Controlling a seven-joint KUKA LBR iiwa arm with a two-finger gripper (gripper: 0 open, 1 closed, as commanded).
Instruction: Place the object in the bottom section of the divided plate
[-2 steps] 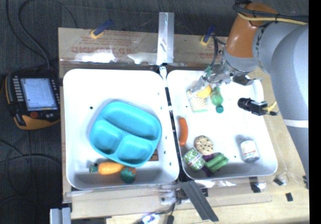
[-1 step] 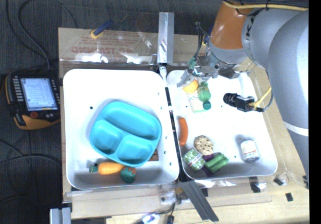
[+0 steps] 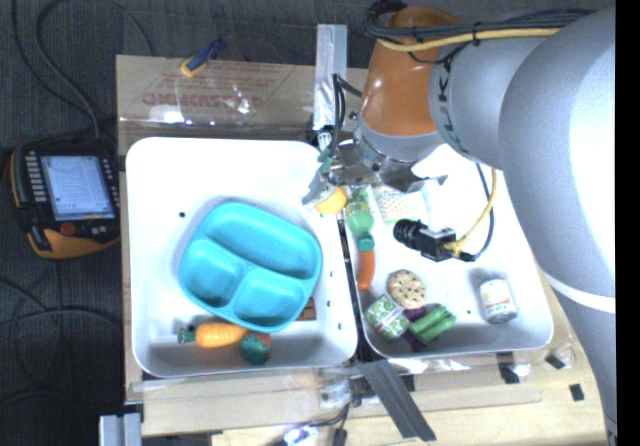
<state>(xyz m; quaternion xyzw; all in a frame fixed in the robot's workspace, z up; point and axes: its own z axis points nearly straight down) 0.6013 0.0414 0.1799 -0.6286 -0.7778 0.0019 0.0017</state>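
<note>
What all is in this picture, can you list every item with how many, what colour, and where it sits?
divided plate: one, blue, left bin
carrot: one, orange, left bin, below the plate
small dark green item: one, beside that carrot
bins: two, white, side by side
carrot with green top: one, right bin, near the divider
cracker: one, tan, right bin
green vegetables: a cluster, right bin's lower edge
small jar: one, white, right bin
handheld screen: one, orange and black, far left
arm: one, grey and orange
pincer: one, over the divider, yellow item at its tips
</note>
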